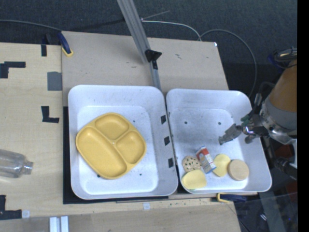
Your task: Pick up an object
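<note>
Your gripper [231,135] hung above the right bin [193,100]; finger state indeterminable. Cookie [190,163], can [206,159], and wooden disc [238,169] clustered nearby; yellow tray [110,144] lay left.

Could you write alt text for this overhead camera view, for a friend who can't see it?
A grey robot arm reaches from the right, its gripper above the right white bin, where small food-like toys cluster at the near edge. The left white bin holds a yellow divided plate.
</note>
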Controlling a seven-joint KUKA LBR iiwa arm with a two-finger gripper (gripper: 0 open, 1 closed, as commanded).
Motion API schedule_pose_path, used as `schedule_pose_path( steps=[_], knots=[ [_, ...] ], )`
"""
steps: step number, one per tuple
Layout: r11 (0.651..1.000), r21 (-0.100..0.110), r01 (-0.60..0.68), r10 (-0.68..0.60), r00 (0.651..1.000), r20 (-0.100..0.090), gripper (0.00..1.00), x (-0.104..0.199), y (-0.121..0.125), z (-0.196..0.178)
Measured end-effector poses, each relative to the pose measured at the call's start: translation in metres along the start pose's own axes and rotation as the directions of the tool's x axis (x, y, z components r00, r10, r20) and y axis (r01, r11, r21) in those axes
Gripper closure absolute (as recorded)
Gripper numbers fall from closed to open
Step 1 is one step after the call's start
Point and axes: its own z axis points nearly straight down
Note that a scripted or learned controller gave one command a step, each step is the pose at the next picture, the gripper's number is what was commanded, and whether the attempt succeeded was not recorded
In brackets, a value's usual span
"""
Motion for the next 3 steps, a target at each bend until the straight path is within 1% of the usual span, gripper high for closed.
schedule_pose_path(
  steps=[1, 2, 3],
  knots=[
    [1.000, 0.003, 0.006, -0.006, 1.000, 0.000, 0.00, 0.053, 0.067, 0.081],
    [1.000, -0.001, 0.003, -0.003, 1.000, 0.002, 0.00, 0.050, 0.119, 0.140],
    [1.000, -0.001, -0.001, 0.001, 1.000, 0.003, 0.00, 0.065, 0.077, 0.136]
  ],
)
